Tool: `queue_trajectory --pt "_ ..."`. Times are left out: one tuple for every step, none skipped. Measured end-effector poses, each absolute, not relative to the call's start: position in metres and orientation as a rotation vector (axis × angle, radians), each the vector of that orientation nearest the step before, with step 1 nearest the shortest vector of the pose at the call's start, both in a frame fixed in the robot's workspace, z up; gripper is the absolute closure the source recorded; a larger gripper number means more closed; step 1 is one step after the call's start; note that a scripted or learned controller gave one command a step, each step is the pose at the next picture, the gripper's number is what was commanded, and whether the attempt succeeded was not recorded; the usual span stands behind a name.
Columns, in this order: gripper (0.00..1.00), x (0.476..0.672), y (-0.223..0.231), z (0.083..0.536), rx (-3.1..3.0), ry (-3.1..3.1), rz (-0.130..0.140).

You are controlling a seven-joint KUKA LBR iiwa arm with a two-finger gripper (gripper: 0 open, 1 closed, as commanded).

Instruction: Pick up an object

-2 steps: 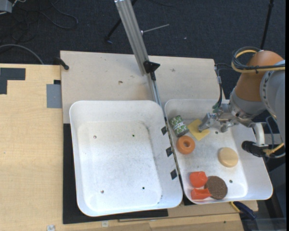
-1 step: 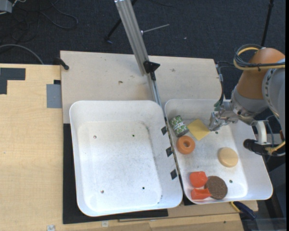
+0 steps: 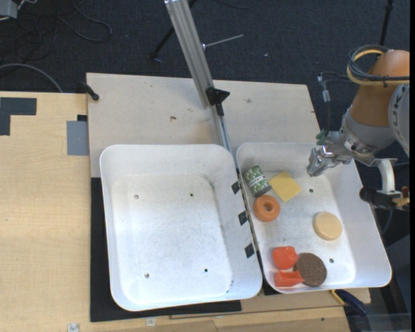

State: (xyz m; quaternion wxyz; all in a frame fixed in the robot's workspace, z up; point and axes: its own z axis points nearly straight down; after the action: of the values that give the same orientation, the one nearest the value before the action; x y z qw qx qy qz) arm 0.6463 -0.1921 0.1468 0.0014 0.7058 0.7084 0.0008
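A: Ok, arm [image 3: 380, 109] is coming in from the right, grey w/ orange band up top. End effector [image 3: 319, 163] is hanging over the right bin [image 3: 373, 254], near its back edge, toward the far right corner.

B: Fingers spread or clenched?

A: Can't tell from this angle, too small and dark. Nothing is showing between them, so not calling a grasp.

B: What's sitting in that bin?

A: Six things. Green patterned can [image 3: 256, 180] is lying near the back left, just beside the divider. Yellow wedge [image 3: 286, 186] is sitting right next to it, looks like it's touching or nearly. Orange ring [image 3: 267, 209] is lying just in front of both. Pale round disc [image 3: 327, 226] is resting mid-bin, toward the right, apart from the rest.

B: And up front?

A: Red block [image 3: 285, 257] is sitting by the front left, brown round patty [image 3: 310, 269] is lying just beside it, and a second red piece [image 3: 287, 279] is tucked at the front wall, touching the patty's edge.

B: Closest one to the end effector?

A: Yellow wedge, it's lying to the left and a bit nearer the camera. Not touching.

B: Left bin?

A: Left bin [image 3: 124, 164] is sitting beside the right one on the tabletop [image 3: 152, 106], walls touching. Slanted metal rail [image 3: 190, 40] is running from the back down to where the bins meet.
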Motion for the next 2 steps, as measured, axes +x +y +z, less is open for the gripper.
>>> queue_trajectory --pt "1.00 0.648 -0.193 0.190 2.214 2.225 0.002" --pt "1.00 0.649 -0.195 0.243 2.212 2.224 0.004"
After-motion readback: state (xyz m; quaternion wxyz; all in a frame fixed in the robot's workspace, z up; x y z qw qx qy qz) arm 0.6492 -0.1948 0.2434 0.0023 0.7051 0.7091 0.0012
